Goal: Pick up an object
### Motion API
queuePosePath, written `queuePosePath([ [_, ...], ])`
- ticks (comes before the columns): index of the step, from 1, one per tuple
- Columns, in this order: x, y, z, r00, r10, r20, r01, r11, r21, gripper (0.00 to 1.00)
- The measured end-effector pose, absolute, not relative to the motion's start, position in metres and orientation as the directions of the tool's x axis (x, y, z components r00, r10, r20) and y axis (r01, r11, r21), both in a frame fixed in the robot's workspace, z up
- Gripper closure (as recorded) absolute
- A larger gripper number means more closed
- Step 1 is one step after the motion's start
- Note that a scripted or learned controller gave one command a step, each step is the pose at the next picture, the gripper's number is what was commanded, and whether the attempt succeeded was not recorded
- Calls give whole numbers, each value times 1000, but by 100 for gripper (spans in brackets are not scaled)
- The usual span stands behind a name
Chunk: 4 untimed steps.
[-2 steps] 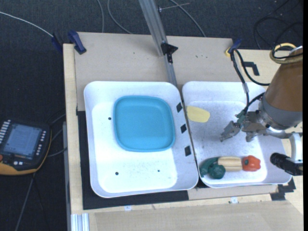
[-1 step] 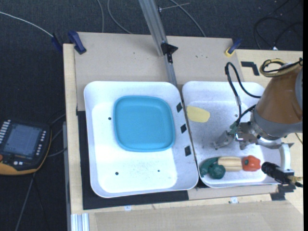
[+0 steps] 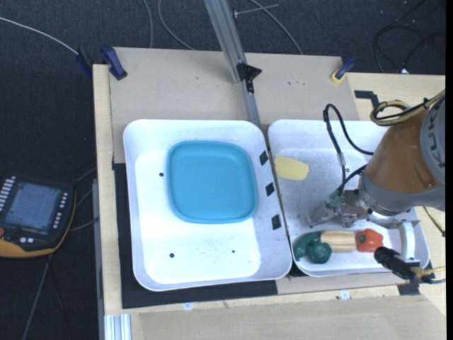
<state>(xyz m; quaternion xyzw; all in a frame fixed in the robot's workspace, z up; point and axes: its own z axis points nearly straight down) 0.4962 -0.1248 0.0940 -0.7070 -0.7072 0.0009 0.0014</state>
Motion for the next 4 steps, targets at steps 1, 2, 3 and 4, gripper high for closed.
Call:
queuePosePath([
  [1, 497, -125, 106, 0, 1000, 0, 1000, 0, 1, 100],
  [2, 501, -129, 149, 0, 1000, -1, 1000, 0, 4, 100],
  [3, 503, -128, 212, -1, 1000, -1, 1000, 1, 6, 100],
  [4, 504, -128, 265, -1, 1000, -1, 1000, 1, 5, 100],
])
